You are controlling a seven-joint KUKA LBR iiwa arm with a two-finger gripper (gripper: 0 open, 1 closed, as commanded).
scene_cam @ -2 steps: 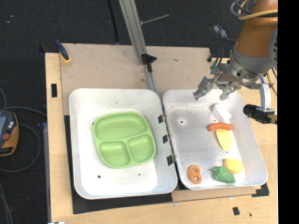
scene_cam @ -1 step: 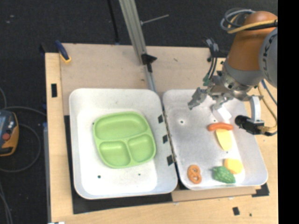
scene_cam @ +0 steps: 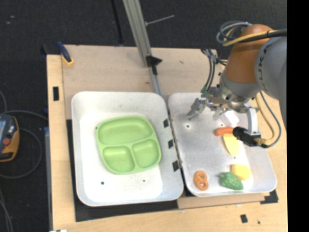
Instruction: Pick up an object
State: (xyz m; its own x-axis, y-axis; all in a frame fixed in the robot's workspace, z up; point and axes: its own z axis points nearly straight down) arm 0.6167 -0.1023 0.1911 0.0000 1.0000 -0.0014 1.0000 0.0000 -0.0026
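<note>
My gripper (scene_cam: 207,111) hangs over the back of the right bin (scene_cam: 203,144), below the grey and orange wrist. Its fingers are spread open and nothing is between them. One finger (scene_cam: 195,110) points toward the bin's back left. In front of the gripper and to its right lie a small orange carrot piece (scene_cam: 222,131) and a yellow wedge (scene_cam: 231,145). Along the bin's front edge sit a yellow block (scene_cam: 241,171), a green broccoli piece (scene_cam: 231,181) and an orange pretzel (scene_cam: 201,180). None of them touches the gripper.
The left bin (scene_cam: 87,178) holds a light green compartment plate (scene_cam: 128,144). An aluminium post (scene_cam: 139,28) rises behind the bins, with a thin rod running down to their shared edge. Bare white floor lies in the right bin's left half.
</note>
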